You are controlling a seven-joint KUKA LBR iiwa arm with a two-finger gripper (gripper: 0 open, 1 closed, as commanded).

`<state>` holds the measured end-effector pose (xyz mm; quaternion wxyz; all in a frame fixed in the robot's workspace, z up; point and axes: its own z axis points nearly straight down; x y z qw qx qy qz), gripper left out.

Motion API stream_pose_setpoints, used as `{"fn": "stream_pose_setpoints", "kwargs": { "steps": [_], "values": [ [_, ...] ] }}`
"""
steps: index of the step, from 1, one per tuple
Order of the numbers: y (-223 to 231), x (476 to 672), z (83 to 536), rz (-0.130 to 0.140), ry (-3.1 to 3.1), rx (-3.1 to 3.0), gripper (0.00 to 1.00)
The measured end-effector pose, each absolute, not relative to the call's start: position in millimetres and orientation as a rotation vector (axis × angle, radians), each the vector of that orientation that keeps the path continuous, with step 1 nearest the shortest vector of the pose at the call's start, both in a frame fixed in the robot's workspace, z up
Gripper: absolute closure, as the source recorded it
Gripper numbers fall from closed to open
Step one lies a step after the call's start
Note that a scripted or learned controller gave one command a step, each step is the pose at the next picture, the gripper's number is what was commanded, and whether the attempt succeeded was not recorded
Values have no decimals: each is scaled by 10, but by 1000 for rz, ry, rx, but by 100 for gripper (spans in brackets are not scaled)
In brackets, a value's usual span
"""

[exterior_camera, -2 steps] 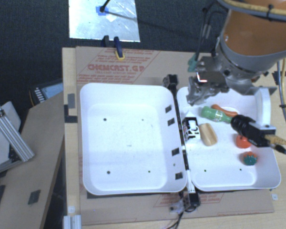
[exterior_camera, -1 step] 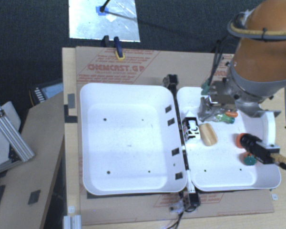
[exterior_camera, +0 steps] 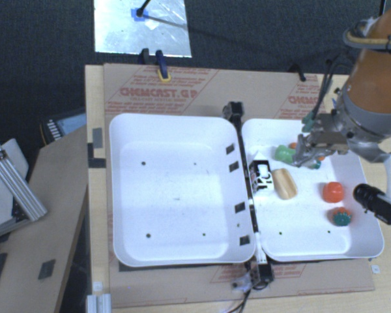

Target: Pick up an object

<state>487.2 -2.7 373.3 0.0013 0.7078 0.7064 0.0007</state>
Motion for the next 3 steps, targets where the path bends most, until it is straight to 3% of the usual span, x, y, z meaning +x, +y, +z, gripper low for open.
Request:
{"fn": "stream_pose_setpoints", "kwargs": {
  "steps": [1, 2, 3],
  "values": [
    [-1024, 4861, 3291, -2, 2214, 2229, 100],
    [-132, 4877, 3532, 8, 2232, 2206, 100],
    [-112, 4873, 3375, 2, 2225, 2216, 100]
  ]
}}
